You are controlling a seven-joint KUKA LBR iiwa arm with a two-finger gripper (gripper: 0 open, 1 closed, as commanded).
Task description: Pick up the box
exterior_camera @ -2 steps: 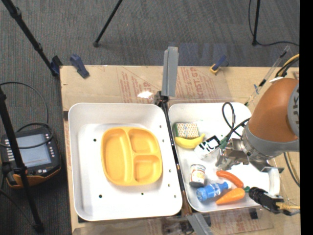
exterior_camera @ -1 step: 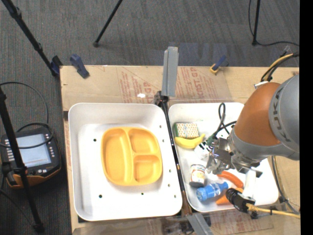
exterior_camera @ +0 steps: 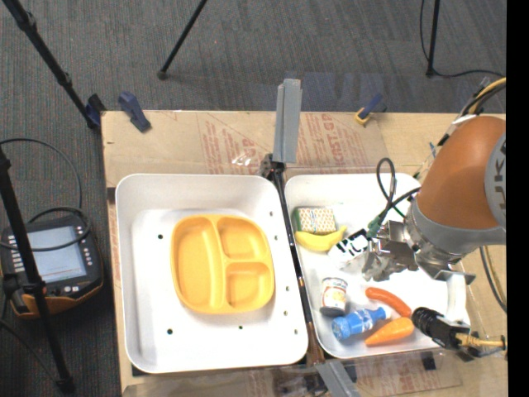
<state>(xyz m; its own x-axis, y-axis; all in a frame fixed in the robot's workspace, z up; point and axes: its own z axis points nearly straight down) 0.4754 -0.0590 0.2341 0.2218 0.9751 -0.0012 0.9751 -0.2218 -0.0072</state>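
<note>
End effector (exterior_camera: 382, 259) hovers low over the right bin (exterior_camera: 364, 190), grip state impossible to tell; box (exterior_camera: 316, 219) sits beside the banana (exterior_camera: 321, 240).

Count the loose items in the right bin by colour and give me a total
Yellow: 1, the banana
Orange: 2, the two carrots
Blue: 1, the bottle
White with a dark lid: 1, the small jar
Patterned pale: 1, the box
Total: 6
</note>
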